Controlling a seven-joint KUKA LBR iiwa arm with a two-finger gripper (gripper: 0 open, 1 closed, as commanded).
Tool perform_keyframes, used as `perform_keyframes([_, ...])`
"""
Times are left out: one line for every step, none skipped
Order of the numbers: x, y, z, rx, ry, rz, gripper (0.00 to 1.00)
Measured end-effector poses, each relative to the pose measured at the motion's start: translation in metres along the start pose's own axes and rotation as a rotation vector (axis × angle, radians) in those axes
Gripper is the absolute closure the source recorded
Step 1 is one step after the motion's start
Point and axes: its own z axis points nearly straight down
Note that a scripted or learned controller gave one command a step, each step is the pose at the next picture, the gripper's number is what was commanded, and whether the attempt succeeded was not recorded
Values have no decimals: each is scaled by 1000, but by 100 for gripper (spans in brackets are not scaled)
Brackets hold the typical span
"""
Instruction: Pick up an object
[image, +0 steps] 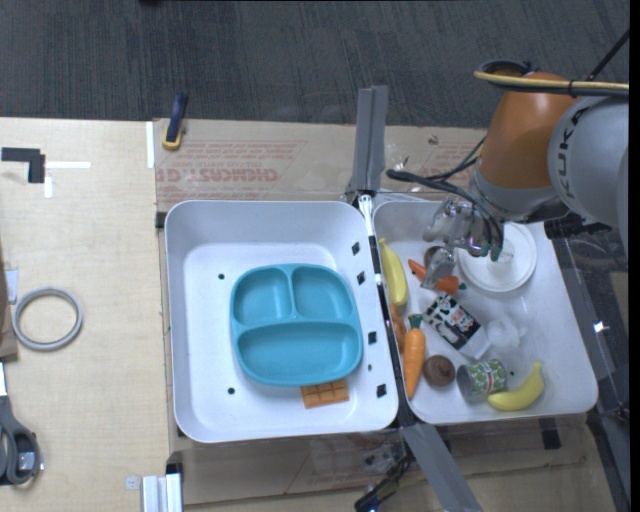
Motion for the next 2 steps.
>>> perform_keyframes([51,-10,19,1,-1,44,0])
perform_keyframes([88,-109,19,0,0,170,0])
